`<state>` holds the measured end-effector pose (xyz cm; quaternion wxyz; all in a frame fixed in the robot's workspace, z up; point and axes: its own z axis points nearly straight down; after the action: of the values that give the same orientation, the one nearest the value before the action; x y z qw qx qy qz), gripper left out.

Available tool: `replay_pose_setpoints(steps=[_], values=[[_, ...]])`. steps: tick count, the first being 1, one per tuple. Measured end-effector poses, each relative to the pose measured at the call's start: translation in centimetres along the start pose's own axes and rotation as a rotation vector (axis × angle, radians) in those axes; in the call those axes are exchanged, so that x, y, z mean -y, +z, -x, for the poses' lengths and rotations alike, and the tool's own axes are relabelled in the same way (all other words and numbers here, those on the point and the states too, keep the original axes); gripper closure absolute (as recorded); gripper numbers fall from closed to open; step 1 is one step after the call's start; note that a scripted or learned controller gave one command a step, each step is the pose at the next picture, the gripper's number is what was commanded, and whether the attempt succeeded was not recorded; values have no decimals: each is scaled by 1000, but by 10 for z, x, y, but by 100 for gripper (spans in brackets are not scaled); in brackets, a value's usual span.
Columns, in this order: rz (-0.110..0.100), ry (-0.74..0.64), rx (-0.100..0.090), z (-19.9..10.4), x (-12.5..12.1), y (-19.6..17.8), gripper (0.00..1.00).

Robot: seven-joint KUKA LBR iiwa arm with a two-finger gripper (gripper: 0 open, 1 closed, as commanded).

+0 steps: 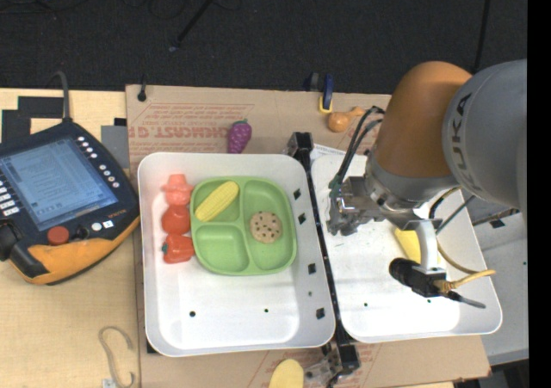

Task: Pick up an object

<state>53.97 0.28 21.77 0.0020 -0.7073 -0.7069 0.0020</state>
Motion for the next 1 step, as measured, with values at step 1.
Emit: replay_pose_setpoints(steps=[1], values=[[1,-1,-1,6,13,-13,100]])
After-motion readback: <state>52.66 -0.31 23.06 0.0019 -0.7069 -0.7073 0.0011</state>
